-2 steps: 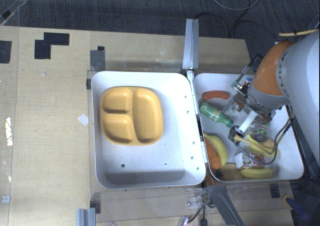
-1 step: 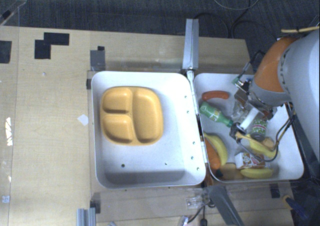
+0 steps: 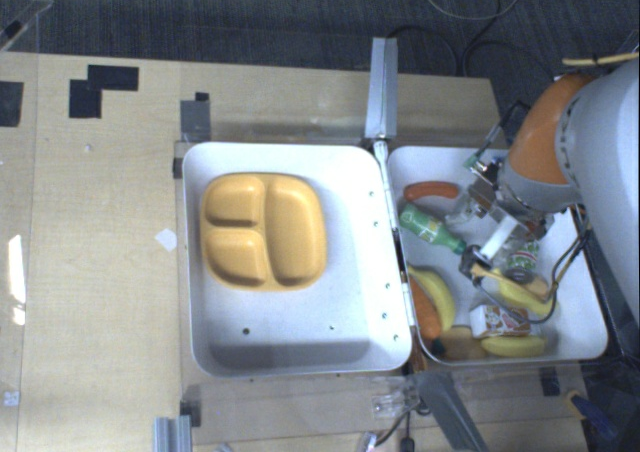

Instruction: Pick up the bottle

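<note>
The bottle is crowded by a sausage and a banana; either could be pinched instead by the gripper, whose spread cannot be told.

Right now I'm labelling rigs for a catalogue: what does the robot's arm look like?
The arm is a thick, rounded, pale grey body, with a glossy orange band above the wrist. Below the band the wrist end is darker grey metal with small blocky parts, and a thin dark cable loops beside it.
</note>
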You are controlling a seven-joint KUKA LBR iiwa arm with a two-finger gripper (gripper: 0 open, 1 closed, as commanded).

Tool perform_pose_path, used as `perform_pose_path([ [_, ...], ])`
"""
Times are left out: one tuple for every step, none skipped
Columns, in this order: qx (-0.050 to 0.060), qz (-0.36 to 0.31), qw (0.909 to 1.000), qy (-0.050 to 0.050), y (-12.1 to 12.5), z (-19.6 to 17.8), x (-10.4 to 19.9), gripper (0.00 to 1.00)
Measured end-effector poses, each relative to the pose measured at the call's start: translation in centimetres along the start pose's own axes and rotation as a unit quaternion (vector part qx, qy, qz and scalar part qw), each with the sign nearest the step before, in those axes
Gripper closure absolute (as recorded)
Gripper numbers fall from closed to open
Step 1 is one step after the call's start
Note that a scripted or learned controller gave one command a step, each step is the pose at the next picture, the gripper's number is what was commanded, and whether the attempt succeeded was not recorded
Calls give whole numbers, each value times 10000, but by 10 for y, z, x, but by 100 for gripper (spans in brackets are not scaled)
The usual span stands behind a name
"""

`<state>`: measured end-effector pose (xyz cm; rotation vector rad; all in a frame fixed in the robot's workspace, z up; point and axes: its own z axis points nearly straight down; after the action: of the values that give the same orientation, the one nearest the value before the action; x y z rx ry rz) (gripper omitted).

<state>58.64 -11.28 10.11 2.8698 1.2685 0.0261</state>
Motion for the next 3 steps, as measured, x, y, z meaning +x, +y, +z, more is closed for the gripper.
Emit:
perform_pose_path([
  [-8, -12, 10000, 16, 1, -11, 2, 100],
  [-7, -11, 10000, 15, 1, -11, 2, 0],
  [13, 1521, 9883, -47, -6, 13, 27, 0],
])
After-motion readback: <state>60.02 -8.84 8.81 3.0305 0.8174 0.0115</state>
